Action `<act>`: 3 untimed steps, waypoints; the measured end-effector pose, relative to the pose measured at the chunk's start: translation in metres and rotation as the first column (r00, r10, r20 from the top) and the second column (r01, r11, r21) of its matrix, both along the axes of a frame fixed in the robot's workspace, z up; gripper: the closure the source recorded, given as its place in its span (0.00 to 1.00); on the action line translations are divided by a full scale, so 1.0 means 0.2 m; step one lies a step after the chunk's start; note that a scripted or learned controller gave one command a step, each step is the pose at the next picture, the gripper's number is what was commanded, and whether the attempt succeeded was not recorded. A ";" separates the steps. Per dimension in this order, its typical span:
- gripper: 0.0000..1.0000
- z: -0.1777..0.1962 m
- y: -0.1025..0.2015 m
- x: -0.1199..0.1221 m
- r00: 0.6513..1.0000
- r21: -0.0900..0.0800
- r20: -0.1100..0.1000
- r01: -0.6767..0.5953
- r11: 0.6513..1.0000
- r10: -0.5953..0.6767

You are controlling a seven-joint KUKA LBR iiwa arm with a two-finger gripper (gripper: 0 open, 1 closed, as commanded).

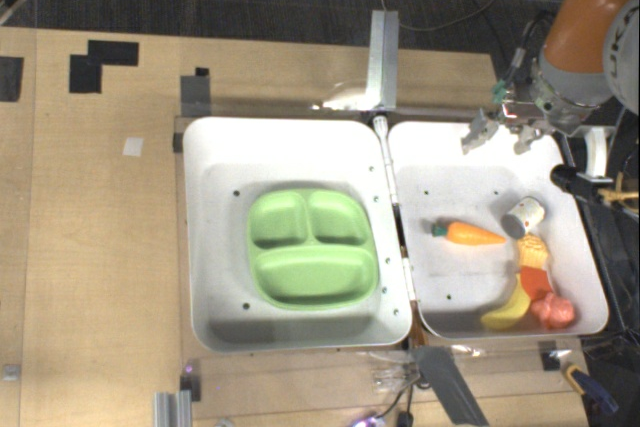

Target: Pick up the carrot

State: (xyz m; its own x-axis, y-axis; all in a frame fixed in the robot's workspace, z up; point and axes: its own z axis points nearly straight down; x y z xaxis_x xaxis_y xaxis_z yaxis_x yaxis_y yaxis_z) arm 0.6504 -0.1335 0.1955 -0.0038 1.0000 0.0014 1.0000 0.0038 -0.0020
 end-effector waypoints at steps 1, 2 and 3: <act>0.00 -0.38 0.09 -0.54 0.998 0.001 -0.002 -0.067 0.998 0.067; 0.00 -0.53 0.07 -0.49 0.999 0.000 0.010 -0.044 0.999 0.044; 1.00 -0.49 0.07 -0.48 0.999 0.000 0.014 -0.041 0.999 0.041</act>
State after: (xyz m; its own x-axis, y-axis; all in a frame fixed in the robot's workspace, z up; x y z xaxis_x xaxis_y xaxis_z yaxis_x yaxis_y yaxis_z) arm 0.5535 -0.1199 0.0976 -0.0452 0.9990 0.0014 0.9989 0.0452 0.0120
